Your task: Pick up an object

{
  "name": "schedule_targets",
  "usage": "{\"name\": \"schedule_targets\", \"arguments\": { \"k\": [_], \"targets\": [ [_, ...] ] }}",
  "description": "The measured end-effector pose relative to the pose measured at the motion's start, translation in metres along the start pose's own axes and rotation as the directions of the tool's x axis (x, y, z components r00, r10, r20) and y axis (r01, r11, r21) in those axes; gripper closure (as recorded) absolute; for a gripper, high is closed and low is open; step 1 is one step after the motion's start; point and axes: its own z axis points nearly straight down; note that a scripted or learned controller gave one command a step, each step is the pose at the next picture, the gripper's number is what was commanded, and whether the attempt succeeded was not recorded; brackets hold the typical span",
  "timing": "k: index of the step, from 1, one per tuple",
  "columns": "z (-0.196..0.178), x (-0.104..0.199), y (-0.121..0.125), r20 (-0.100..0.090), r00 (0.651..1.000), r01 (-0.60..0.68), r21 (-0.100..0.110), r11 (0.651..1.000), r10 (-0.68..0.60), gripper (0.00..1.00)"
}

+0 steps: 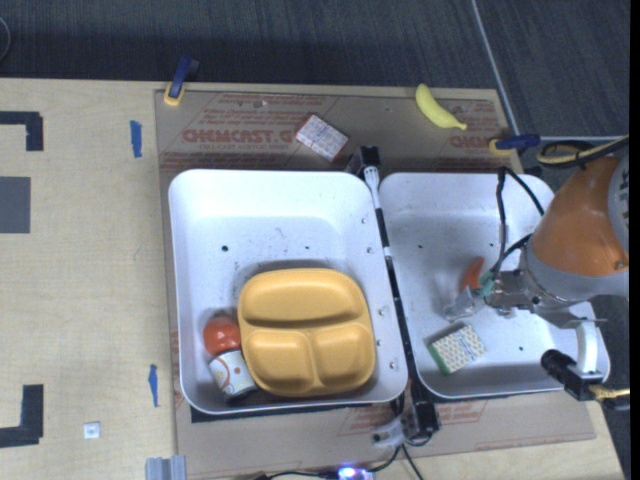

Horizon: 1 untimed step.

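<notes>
Wooden desk [80,298] carries two white bins. Nearest in the right bin [520,383], a small patterned pad [458,348] lies flat — thin, easily skidded. Just beyond, the pincer [478,286] is seen low; its opening cannot be told — nothing seen held.

Beyond the hand [478,290], on the far strip of the printed cardboard sheet [240,133], a yellow banana [438,108] lies just outside the bins, and farther off to the hand's left on that strip lies a small patterned block [321,136]. Blue clamps [181,76] grip the sheet's far corners. Well away to the hand's left, the pale counter [80,268] bears short blue tape strips [136,138] and black marks [30,128], with dark carpeted floor [300,18] beyond.
</notes>
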Motion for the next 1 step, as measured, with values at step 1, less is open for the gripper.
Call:
{"name": "schedule_targets", "arguments": {
  "k": [1],
  "targets": [
    [0.0104, 0.0351, -0.0194, -0.003, 1.000, 0.001, 0.006, 1.000, -0.001, 0.00]
  ]
}}
